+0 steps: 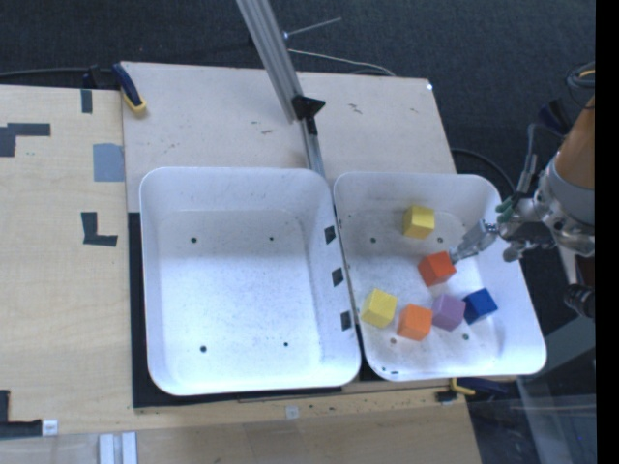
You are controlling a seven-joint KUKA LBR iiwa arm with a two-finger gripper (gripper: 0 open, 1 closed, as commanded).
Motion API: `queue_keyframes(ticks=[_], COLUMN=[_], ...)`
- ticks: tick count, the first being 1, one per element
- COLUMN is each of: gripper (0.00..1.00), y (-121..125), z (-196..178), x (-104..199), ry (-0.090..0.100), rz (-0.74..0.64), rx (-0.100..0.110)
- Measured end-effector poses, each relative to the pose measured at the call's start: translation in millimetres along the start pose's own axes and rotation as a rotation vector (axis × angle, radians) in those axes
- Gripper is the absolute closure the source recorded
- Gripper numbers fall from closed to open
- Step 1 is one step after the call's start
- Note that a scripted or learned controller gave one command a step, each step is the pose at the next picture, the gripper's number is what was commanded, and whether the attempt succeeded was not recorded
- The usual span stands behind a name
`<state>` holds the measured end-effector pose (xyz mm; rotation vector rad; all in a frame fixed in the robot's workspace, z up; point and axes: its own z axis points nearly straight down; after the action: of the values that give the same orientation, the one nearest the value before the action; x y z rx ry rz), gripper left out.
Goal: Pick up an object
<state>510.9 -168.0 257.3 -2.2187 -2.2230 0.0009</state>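
Observation:
The right bin (387, 201) holds several small blocks. A yellow block (419, 222) lies toward its back, a red block (436, 269) near its middle. Along the front sit another yellow block (379, 308), an orange block (415, 322), a purple block (448, 312) and a blue block (480, 304). My gripper (472, 241) reaches in over the bin's right rim, its tip just up and right of the red block. No block is between its fingers that I can see.
The left bin (232, 278) stands beside the right one, sharing a middle rim. A slanted metal pole (276, 51) rises behind the bins. A blue and yellow tool (131, 90) lies at the bench's back left.

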Motion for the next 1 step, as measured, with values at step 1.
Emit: queue_keyframes(ticks=[1], gripper=[0.0], y=[42.2], z=[113.2], x=[1.9], ry=[0.001], rz=[-0.001], rx=[0.006])
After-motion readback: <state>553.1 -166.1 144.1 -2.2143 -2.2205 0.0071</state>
